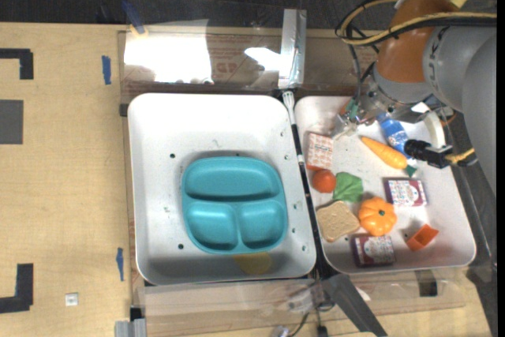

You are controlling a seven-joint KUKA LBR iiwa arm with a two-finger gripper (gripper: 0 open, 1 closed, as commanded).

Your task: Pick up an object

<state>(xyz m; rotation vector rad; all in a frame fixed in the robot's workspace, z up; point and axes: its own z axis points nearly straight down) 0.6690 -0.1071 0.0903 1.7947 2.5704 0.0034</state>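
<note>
An object for picking isn't chosen yet: you have the right bin (461, 249) of toy food at three o'clock from the teal tray (233, 202). The hand (353, 116) hovers at the bin's eleven o'clock; grip unreadable. The carrot (383, 151), nearest at its four o'clock, seems the likeliest target; descend next.

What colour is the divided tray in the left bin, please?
Teal, plain; the tray shows best in the camera view.

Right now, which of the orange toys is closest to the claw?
The carrot, lying long and slanted just below the claw. The round pumpkin and the small orange piece sit further toward the bin's near edge.
</note>
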